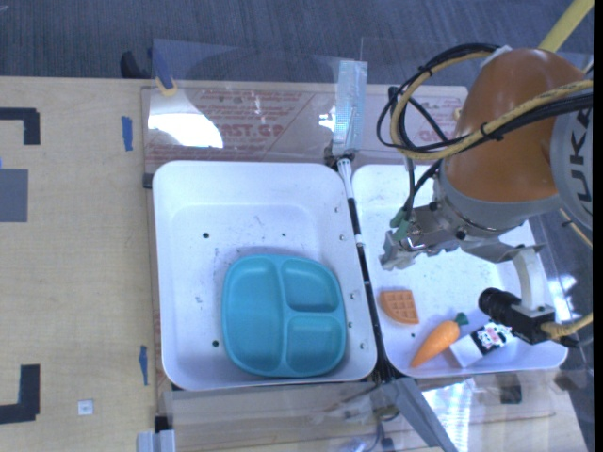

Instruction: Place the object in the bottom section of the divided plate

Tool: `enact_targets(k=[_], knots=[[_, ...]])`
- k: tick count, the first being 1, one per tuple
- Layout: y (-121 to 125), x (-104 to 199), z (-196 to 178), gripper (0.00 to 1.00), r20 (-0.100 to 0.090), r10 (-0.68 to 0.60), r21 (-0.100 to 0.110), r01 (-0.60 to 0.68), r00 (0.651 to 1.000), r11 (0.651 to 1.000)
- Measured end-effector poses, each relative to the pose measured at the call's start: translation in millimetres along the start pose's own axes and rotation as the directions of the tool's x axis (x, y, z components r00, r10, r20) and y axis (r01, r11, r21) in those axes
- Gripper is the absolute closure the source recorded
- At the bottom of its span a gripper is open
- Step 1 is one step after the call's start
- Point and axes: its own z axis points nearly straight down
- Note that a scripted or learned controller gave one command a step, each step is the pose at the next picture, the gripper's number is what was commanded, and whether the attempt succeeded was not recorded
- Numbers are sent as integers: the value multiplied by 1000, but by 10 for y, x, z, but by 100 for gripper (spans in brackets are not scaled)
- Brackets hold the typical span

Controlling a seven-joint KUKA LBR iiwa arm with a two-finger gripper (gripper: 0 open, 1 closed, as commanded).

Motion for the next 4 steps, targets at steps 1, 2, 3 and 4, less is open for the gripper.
enact_targets(k=[1,2,3,4], knots=[[-3,104,679,100,1,252,10,-252,968,968],[108,675,791,100,0,178,9,-178,984,984],[148,844,747,100,0,28,5,-28,1000,1000],[63,394,763,100,-2,-171,6,171,985,985]])
